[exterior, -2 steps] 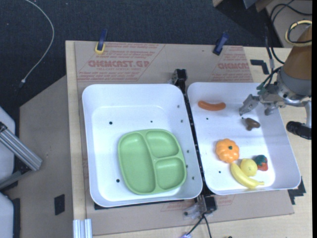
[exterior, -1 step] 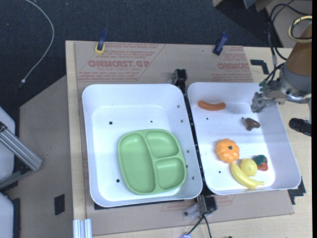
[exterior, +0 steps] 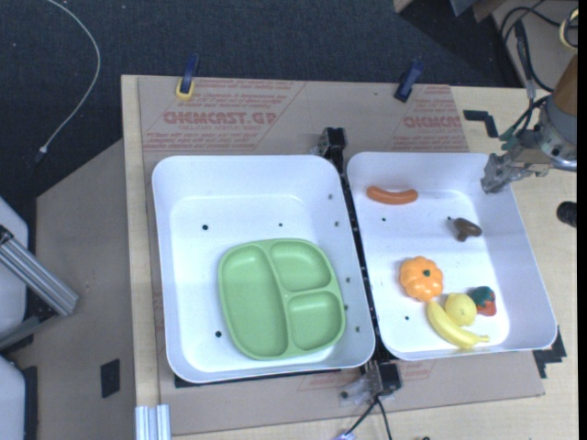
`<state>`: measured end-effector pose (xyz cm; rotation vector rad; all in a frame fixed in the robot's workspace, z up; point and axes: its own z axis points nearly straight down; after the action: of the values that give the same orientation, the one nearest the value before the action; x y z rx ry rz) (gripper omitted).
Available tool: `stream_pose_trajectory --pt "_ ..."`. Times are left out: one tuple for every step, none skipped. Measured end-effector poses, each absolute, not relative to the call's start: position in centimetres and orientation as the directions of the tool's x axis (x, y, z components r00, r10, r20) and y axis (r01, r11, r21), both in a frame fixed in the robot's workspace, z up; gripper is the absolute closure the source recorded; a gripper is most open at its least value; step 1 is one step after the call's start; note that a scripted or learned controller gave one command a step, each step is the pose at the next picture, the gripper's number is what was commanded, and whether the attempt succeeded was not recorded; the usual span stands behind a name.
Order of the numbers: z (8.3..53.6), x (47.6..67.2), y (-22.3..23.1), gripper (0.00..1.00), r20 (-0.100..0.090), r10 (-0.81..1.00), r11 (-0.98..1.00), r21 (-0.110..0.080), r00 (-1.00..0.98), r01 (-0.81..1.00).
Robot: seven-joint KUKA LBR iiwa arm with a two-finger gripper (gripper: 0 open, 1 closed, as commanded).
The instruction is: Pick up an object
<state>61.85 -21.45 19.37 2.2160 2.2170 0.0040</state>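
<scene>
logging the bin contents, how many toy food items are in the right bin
6: sausage at the back, brown piece right of centre, orange pumpkin mid-bin, banana, lemon and a red-green piece clustered at the front.

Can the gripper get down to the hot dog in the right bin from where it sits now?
Probably yes. The gripper hangs over the right bin's upper right edge, and the hot dog lies alone near the bin's top wall with nothing between them.

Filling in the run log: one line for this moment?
tool: over right bin's far right rim, holds nothing | hot dog, pumpkin, banana: untouched | green plate: left bin
</scene>
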Motion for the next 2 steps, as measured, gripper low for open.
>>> stream_pose_trajectory --pt "23.2 62.0 -21.5 1.0 -0.003 1.0 0.001 0.007 -0.001 1.0" --pt "22.3 60.8 -16.9 1.0 0.002 1.0 0.004 -0.002 -0.004 1.0"
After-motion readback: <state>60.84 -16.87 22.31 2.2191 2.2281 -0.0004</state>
